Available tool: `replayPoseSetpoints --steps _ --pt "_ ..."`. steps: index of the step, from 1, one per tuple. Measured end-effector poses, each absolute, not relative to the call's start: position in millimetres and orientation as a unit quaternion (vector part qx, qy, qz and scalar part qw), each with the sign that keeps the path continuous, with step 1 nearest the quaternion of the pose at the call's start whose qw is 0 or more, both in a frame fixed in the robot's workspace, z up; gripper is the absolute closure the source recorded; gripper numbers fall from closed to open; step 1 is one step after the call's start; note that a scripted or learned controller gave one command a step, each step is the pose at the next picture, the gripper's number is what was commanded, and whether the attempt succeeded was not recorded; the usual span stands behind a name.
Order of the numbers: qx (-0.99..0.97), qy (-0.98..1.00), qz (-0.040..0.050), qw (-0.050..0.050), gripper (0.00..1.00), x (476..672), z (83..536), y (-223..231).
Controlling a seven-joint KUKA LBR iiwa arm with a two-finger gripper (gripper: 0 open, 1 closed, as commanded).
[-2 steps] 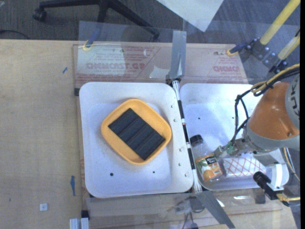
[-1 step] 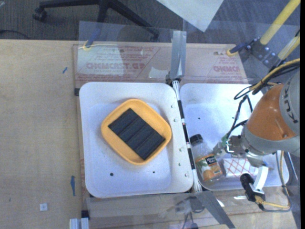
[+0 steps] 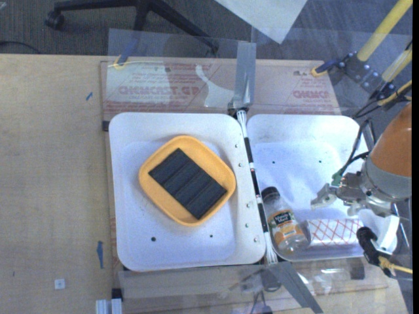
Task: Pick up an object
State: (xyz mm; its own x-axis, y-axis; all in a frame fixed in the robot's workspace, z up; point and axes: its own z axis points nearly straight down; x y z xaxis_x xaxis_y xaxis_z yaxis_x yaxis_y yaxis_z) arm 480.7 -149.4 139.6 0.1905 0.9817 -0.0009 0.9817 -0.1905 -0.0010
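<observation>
Hand above right bin (bottle lying inside).

You have three candidates. In the left bin, a yellow-orange rounded-square tray lies flat near the middle, turned diagonally, its dark ribbed insert facing up. In the right bin, a small clear bottle (black cap, orange label) lies on its side by the near-left corner, just beside a red-and-white lattice-patterned packet lying flat.
</observation>
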Motion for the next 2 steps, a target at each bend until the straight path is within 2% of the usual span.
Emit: replayPoseSetpoints --steps 1,2 --pt "-0.739 -0.674 -0.0012 -0.006 0.00 497.8 89 -104" --pt "-0.749 -0.663 -0.0027 -0.004 0.00 575.8 89 -95"
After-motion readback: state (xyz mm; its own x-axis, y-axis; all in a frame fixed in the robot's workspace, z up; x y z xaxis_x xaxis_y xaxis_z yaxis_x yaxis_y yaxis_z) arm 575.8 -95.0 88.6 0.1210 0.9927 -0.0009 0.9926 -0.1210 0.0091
